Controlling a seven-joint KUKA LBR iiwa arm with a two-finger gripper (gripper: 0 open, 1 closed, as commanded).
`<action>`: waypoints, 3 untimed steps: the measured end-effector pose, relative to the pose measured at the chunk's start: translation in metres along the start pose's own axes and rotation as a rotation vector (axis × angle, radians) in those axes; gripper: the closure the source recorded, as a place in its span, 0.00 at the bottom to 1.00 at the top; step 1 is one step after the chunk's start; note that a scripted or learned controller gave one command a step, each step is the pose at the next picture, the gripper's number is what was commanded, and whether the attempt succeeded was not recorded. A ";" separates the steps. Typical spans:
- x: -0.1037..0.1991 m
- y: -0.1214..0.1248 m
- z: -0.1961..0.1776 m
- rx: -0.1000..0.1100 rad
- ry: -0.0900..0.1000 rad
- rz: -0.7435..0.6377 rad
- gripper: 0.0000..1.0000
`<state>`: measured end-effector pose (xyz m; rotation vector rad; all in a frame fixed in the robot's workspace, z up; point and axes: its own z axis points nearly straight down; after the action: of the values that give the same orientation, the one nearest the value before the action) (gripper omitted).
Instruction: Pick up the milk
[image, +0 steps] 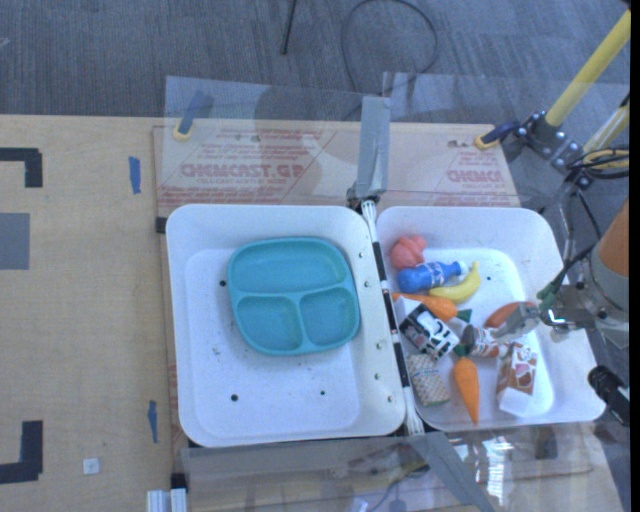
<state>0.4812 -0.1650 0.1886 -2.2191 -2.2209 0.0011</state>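
While the pincer (530, 318) hovers over the right bin (540, 228), grip unreadable, approach is underway; next it must descend onto the milk (430, 330).

arm (610, 270) cut off at right edge | fingers (520, 318) blurred

Wooden bench (80, 330) carries two white bins touching side by side: right bin (560, 235) beneath the gripper (548, 318), left bin (200, 400) well away, clear sheet (300, 150) behind both.
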 end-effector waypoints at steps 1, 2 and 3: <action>-0.059 0.014 0.013 -0.003 -0.002 0.217 0.00; -0.041 -0.002 -0.002 0.001 0.001 0.303 0.00; -0.028 -0.001 0.098 -0.002 -0.001 0.040 0.00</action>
<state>0.4795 -0.1928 0.0906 -2.2645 -2.1780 -0.0004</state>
